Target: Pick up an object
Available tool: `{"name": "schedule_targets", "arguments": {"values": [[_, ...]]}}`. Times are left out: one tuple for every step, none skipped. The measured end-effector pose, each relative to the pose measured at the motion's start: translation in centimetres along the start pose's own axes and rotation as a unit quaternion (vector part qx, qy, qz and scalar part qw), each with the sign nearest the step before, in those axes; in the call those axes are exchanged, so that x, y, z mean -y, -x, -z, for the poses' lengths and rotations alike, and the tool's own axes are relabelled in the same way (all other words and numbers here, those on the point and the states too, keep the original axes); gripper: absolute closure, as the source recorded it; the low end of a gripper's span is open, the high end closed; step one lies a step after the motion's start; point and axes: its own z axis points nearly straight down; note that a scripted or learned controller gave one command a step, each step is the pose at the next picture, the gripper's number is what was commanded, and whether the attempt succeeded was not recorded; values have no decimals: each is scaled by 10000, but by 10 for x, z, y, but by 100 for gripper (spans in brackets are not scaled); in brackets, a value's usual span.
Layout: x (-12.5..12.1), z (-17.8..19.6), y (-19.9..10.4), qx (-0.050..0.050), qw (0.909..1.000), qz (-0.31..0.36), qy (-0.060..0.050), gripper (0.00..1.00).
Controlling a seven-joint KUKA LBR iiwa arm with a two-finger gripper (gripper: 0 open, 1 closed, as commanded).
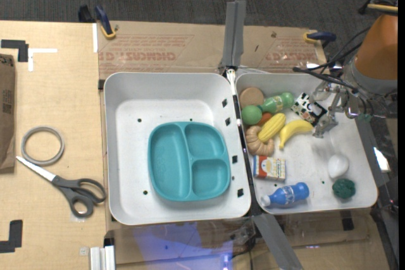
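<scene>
The small black-and-white toy cow (306, 107) lies in the right white bin (361, 155), just beside the yellow plastic banana (293, 131). The tool (329, 116) hovers beside the banana's far end; its grip cannot be told.

Scissors (68, 187) beside a tape roll (42, 144) — left of the bins (117, 155).

The bench (57, 73) bears two white bins (120, 136), scissors (66, 186) and a tape roll (42, 144).
</scene>
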Motion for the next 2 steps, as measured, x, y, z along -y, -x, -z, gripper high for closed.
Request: {"name": "schedule_targets", "arguments": {"values": [[-59, -5, 16, -76, 9987, -498, 2, 0], [-66, -1, 2, -7, 9942, -1073, 4, 0]]}}
